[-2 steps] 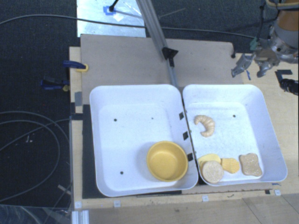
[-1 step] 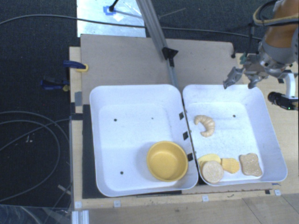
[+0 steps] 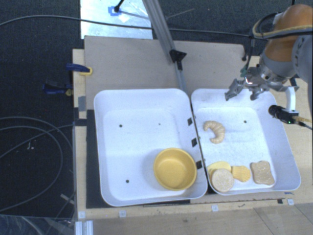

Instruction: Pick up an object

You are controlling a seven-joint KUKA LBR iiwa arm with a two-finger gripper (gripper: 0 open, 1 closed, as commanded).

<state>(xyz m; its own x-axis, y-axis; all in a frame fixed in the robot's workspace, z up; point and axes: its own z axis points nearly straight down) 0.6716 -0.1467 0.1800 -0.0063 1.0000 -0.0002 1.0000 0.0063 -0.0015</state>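
End effector [image 3: 243,90] open, empty, above right bin [image 3: 282,140] back edge. Drop onto croissant [image 3: 215,130], straddle its narrow width.

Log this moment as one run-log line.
gripper: open, nothing between fingers, above right bin far edge | croissant: mid right bin | yellow bowl: left bin | pick: not done

Grey arm [image 3: 281,65], orange band above wrist, dark two-finger gripper [image 3: 243,92], black cable loop
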